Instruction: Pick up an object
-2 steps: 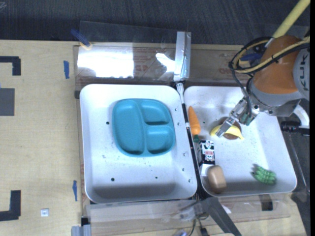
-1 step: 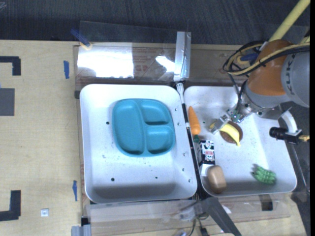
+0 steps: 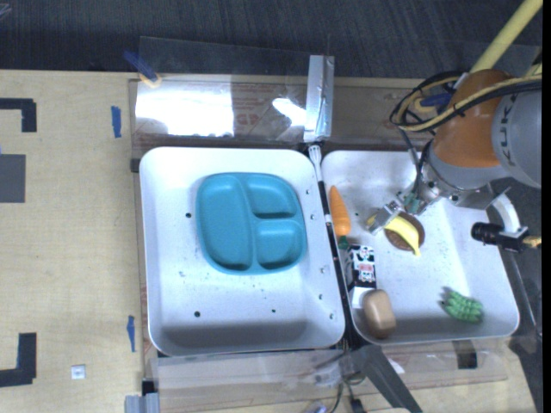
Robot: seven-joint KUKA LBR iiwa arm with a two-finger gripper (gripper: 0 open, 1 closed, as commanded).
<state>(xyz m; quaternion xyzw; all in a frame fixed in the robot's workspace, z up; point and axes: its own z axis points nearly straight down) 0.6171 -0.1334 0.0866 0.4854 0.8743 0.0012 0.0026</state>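
Nearest us, at the front of the right bin [image 3: 508, 312], we see a brown egg-shaped thing [image 3: 377, 311] by the left wall and a green toy [image 3: 461, 305] toward the right wall. Just behind the brown one lies a small printed card [image 3: 364, 265], and a carrot [image 3: 340, 211] runs along the divider. The left bin [image 3: 164, 231] holds only a blue tray [image 3: 252, 222].

Farther back in the right bin lies the banana [image 3: 404, 232], and the gripper [image 3: 399, 212] sits right over its upper edge, touching or nearly so. We cannot tell how wide its fingers stand, nor whether the banana is between them. The arm [image 3: 482, 136] leans in from the far right.

We judge the step to be the reach and close on the banana, with the lift not yet shown. The next move calls for a firm close across the fruit's narrow width, then a straight rise, since its curved skin could slip out sideways
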